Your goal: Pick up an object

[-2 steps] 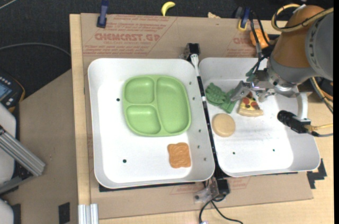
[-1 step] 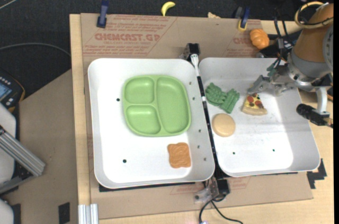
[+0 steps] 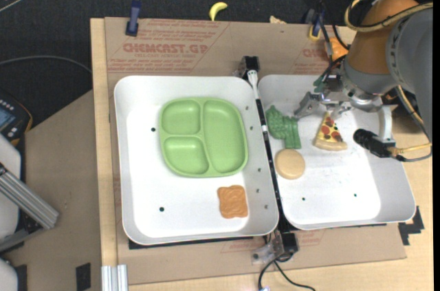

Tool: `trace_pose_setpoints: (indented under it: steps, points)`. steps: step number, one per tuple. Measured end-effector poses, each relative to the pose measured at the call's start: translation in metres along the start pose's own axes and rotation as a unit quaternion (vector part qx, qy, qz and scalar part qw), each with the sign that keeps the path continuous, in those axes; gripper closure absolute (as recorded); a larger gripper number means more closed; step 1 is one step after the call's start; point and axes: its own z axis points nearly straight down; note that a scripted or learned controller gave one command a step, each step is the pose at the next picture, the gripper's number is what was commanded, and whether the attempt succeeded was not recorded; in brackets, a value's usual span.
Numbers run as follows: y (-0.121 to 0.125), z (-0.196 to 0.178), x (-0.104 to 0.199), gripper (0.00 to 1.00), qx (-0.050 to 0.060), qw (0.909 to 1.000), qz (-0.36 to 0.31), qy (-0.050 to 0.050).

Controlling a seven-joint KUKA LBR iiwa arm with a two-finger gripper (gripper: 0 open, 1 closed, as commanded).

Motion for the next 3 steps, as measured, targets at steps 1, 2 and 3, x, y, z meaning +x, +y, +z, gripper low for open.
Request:
trace_pose_setpoints:
  steps: [1,2,3]
  points:
    - [-0.058,0.009,0.008,0.00,-0.007,1.0000,0.005,-0.002]
    - [-0.115,0.008,0.035,0.00,-0.010,0.9999,0.005,-0.004]
    - [-0.112,-0.003,0.031,1.00,-0.013,0.9999,0.006,-0.007]
